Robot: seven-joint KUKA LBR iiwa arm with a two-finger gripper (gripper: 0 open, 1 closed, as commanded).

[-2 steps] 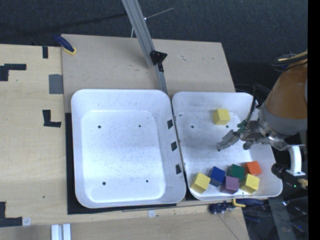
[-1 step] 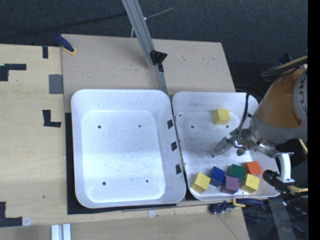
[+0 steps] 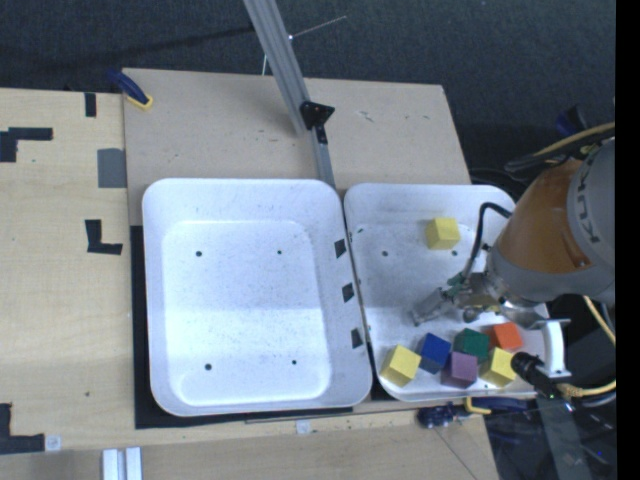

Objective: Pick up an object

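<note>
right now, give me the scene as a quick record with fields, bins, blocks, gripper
left bin: white, shallow
right bin: white, holds all the blocks
far block: yellow block, alone near the far wall
near cluster: yellow cube, blue block, green block, purple block, orange block
gripper: low in the right bin, between the lone block and the cluster
held object: none seen

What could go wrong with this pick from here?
1. The gripper hangs over bare floor of the right bin, apart from every block, so closing here would likely grab nothing.
2. The blue block, purple block and green block sit packed together; fingers may wedge or nudge neighbours instead of gripping one.
</note>
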